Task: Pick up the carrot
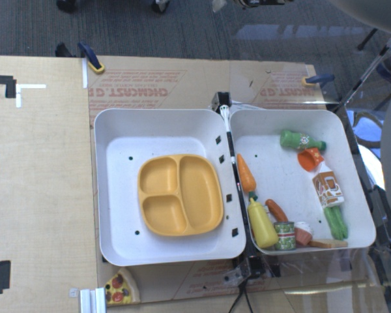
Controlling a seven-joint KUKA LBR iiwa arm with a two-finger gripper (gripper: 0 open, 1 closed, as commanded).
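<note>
Left bin (111, 175): we see a yellow divided plate (180, 194) in its middle.
Carrot (246, 173): lies in the right bin (342, 142), along its left wall, just above a yellow bottle (261, 223).
Other items: green bottle (301, 140), small can (285, 235), green vegetable (337, 222).
Pincer: we cannot tell its state.

I count two white bins (161, 124) side by side. The left one holds one yellow divided plate (180, 194). In the right one I count one carrot (246, 173), one yellow bottle (260, 223), one small can (285, 235) and one green bottle (300, 140).
</note>
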